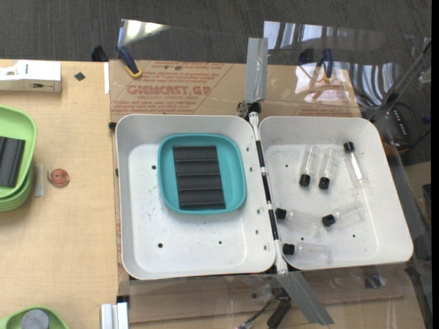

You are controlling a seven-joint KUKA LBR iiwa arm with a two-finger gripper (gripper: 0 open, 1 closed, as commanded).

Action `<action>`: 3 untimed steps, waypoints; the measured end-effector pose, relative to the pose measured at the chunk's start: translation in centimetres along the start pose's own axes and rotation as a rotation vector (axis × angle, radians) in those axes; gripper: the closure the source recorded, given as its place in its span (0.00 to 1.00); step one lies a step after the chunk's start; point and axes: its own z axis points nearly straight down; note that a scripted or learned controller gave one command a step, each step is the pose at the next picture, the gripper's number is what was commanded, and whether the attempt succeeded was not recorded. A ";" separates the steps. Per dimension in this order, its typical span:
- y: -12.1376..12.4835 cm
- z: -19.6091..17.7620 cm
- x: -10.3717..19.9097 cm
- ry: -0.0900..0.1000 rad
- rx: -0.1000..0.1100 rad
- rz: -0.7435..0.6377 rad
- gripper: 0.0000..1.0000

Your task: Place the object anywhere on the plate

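A teal square plate [202, 173] with a dark ribbed insert lies in the left white bin [137, 225]. Several clear plastic tubes with black caps lie scattered in the right white bin [384, 184]: two side by side near the middle [308, 168] [326, 171], one long tube at the upper right [354, 162], and others along the lower part [343, 217] [309, 251] [293, 216].
A green tray [14, 160] sits at the left edge of the wooden bench, with a small round orange piece [59, 177] beside it. Cardboard [171, 84] and clear plastic sheets stand behind the bins. A white box [31, 76] lies at the upper left.
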 end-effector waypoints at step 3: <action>-5.7 0.0 -5.8 0.001 0.000 0.420 0.00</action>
